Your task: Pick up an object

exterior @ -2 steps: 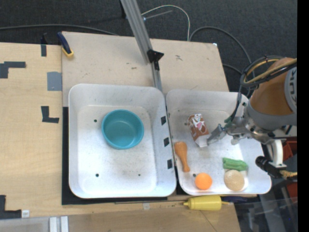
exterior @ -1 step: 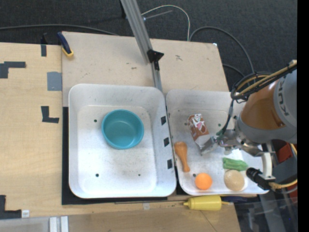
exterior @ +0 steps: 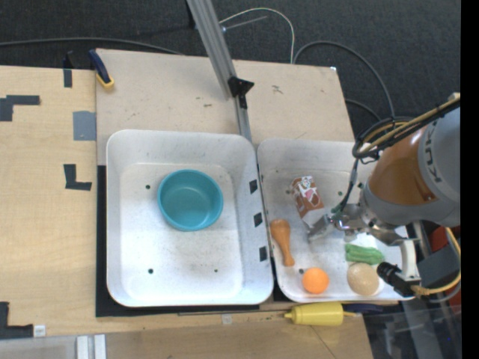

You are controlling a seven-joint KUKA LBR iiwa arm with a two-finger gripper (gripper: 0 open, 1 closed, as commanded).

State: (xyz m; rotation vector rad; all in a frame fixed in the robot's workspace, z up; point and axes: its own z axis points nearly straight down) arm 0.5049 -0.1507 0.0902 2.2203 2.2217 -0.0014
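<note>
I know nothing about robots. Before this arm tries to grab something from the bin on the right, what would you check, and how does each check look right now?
1. Objects within reach: ok. Brown-and-white crumpled packet, tan drumstick-shaped toy, orange ball, green leafy toy and beige egg-shaped object lie in the right white bin.
2. Gripper over that bin: ok.
3. Gripper holding something: cannot tell.
4. Objects spaced apart: not ok; green toy and beige object look very close.
5. Teal round bowl out of the way: ok, in the left white bin.
</note>
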